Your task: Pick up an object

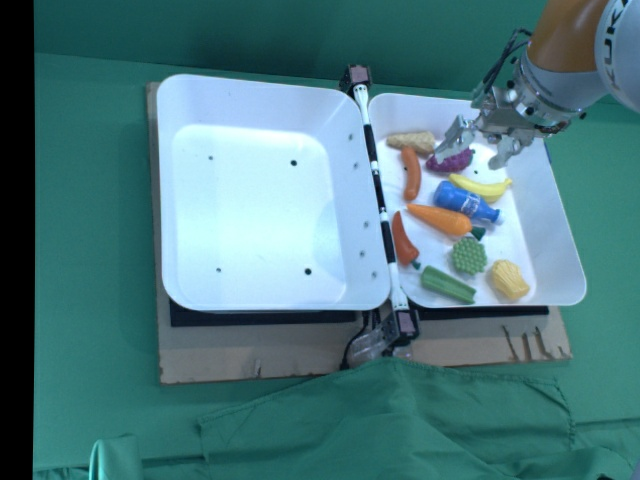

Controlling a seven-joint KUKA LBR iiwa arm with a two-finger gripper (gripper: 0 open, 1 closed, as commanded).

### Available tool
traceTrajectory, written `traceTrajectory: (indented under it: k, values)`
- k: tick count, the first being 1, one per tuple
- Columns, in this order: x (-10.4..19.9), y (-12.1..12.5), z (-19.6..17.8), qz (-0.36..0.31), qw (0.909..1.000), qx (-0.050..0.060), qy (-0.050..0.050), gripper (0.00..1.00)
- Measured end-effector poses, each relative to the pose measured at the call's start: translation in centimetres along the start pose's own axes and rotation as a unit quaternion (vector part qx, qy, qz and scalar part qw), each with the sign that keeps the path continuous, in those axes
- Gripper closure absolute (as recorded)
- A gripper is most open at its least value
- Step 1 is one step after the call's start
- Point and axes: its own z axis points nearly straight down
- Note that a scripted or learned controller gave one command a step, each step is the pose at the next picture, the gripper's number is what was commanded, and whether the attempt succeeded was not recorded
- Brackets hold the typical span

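Note:
My gripper (pixel 481 144) hangs over the back of the right bin (pixel 560 230), its fingers spread wide and nothing between them. Just below its left finger lies a purple bunch of grapes (pixel 450 161). A yellow banana (pixel 481 184) sits under its right finger. Further forward lie a blue bottle (pixel 465 204), an orange carrot (pixel 440 218), a red-orange pepper (pixel 403 240), a green round piece (pixel 468 256), a green cucumber (pixel 447 284) and a yellow corn cob (pixel 508 280). A tan piece (pixel 412 141) and an orange sausage shape (pixel 411 173) lie to the left of the grapes.
The left bin (pixel 200 108) stands beside the right one, with a black-and-white divider rod (pixel 378 193) between them. Both rest on cardboard (pixel 250 353) over green cloth. A fold of loose green fabric (pixel 400 423) lies at the front.

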Motion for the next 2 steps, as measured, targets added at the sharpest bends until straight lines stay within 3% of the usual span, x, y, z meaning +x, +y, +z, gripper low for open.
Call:
traceTrajectory:
  k: [1,2]
  values:
    - [1.5,2.0,10.0,-0.001,1.0000,0.003,0.000,0.00]
    - [1.3,2.2,8.2,0.001,1.0000,-0.004,-0.001,1.00]
